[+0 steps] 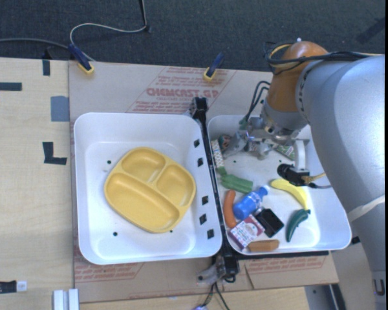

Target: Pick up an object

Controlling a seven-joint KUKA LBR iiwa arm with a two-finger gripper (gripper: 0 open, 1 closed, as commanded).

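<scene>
The bench (26, 173) is pale wood on the left, with a brown printed cardboard sheet (174, 92) under both bins and two blue-and-yellow clamps at its far edge. The left bin (94, 237) is smooth white plastic with rounded corners; in it lies a glossy yellow divided plate (150, 189), rounded and set at a slant, with three shallow compartments.

The right bin (330, 231), of the same white plastic, holds a scatter of small things. Along its left side lie a flat green piece (236, 182) and an orange sausage-shaped toy (229, 206), with a small blue bottle (249, 203) with a white cap just beside them. Near the front rim are a red-and-white packet (246, 231), a black block (269, 221) touching it, and a brown sausage shape (265, 245). Further right lie a curved dark green pepper shape (297, 222) and a yellow banana (291, 191), smooth and bent.

The gripper (262, 141), metal and cluttered with cables, hangs over the far part of the right bin below the arm's orange band (288, 86), close above a striped wrapper (216, 152) and small bits by the rim. Whether the jaws are released or clenched cannot be told, and nothing can be made out between them.
</scene>
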